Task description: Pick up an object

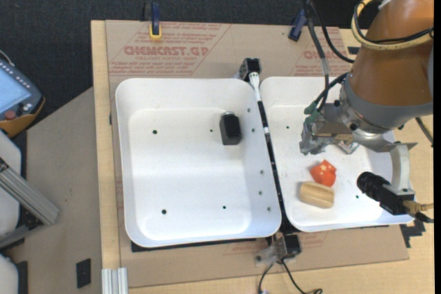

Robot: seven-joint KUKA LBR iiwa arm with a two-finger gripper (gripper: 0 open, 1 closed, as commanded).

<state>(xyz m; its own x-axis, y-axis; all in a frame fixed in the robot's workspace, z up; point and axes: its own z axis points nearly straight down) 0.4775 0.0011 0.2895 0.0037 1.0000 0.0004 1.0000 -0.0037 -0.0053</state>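
Red-orange rounded plastic piece [324, 173] lies on the floor of the right shallow white bin [289, 101], just on the near side of the grey metal gripper [315, 142], which hangs low over that bin. Whether the gripper is open or closed cannot be told from this angle. A tan wooden cylinder [316, 195] lies on its side just beside the red-orange piece, nearer still. The left shallow white bin [138, 169] holds a small black rectangular block [230, 129], right of its middle. Both bins sit on a brown cardboard sheet [172, 45].
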